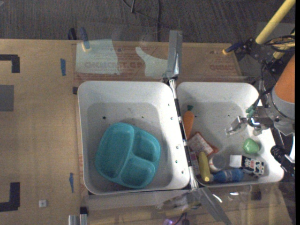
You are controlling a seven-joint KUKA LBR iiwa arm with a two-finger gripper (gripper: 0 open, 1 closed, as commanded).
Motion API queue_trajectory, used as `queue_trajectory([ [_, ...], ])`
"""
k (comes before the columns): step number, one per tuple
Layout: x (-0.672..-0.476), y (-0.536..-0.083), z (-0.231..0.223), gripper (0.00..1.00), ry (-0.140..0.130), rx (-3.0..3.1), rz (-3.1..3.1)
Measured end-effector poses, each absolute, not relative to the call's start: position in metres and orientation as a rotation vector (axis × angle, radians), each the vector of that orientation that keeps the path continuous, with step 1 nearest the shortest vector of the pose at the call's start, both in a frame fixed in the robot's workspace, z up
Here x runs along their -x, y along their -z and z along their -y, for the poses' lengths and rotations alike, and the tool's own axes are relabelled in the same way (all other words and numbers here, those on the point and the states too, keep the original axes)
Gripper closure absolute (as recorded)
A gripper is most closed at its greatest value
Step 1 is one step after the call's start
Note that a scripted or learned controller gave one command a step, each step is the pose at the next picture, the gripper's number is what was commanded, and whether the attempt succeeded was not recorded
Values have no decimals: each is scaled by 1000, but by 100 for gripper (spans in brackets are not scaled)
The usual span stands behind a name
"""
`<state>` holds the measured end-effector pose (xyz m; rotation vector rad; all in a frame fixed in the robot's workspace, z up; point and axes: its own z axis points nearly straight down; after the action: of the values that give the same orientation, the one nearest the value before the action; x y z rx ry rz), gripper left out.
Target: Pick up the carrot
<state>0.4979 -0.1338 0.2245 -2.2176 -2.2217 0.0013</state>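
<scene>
Carrot (188, 121) is lying along the left wall of the right bin (220, 89), green top pointing up-frame. The claw (236, 125) hangs over mid-bin, well to the carrot's right, fingers spread and gripping nothing.

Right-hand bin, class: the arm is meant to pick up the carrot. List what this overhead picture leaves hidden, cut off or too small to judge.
- Gripper: small and glinting in the camera view; whether it is open or shut cannot be judged.
- Arm: cut off by the right edge.
- Carrot: lies against the right bin's left wall; its far side is hidden.
- Small printed box: its print is too small to read.
</scene>
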Motion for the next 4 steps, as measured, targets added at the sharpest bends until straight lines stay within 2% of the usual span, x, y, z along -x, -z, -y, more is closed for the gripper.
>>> queue_trajectory([
  [1, -507, -225, 119, 0, 1, 2345, 2093],
  [2, -515, -184, 89, 0, -4, 2447, 1964],
  [3, -483, -93, 101, 0, 18, 2536, 1862],
  [4, -485, -92, 140, 0, 25, 2784, 1470],
])
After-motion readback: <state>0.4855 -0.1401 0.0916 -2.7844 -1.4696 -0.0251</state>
